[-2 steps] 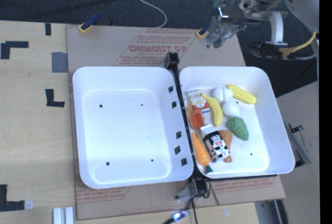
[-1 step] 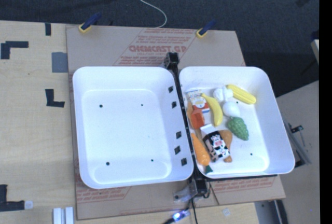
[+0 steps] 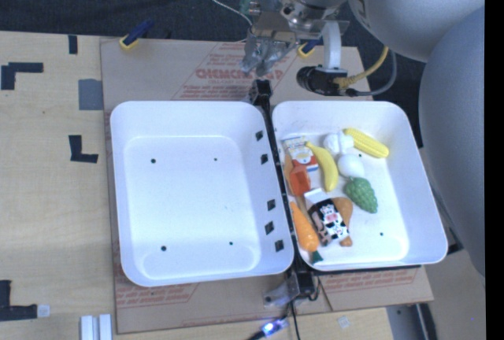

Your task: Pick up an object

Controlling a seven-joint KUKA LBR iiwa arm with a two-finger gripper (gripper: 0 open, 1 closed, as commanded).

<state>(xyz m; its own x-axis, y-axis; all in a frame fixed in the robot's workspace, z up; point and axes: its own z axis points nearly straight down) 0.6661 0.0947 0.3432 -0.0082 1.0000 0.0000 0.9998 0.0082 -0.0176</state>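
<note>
The hand (image 3: 264,55) hangs over the brown cardboard sheet (image 3: 213,71) on the counter (image 3: 47,173), just beyond the far rims of the two bins where they meet; whether it is open or closed cannot be told. Nothing shows between its tips. Below it and to its left lies the left bin (image 3: 134,126). Below it and to its right, the right bin (image 3: 409,197) holds all the toys, well apart from the hand: a banana (image 3: 327,165), a yellow corn cob (image 3: 366,143), a white garlic bulb (image 3: 350,165), a green bumpy fruit (image 3: 362,194), a carrot (image 3: 305,228), an orange juice carton (image 3: 298,161) and a black-and-white cow carton (image 3: 329,222).
</note>
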